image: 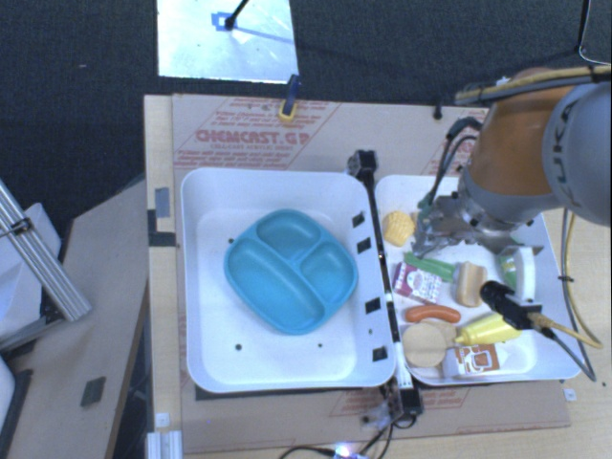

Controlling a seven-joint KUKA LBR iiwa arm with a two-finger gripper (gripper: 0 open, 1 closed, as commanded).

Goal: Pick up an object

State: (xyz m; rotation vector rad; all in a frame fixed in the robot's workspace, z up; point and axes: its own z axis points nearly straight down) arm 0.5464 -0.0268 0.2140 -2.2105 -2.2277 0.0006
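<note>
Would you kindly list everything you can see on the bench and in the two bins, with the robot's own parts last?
Left bin: one, white, left half of the bench.
Divided plate: one, light blue, lying in the left bin.
Right bin: one, white, beside the left bin.
Corn cob: one, yellow, upper left of the right bin.
Carton: one, maroon and white, right bin near the divider.
Hot dog: one, orange-red, below the carton.
Mustard bottle: one, yellow, lower right bin.
Round biscuit: one, tan, lower left of the right bin.
Clamp: one, yellow and blue, back edge of the bench.
Arm: one, grey with orange band, over the right bin.
Gripper: one, dark, low over the right bin.
</note>
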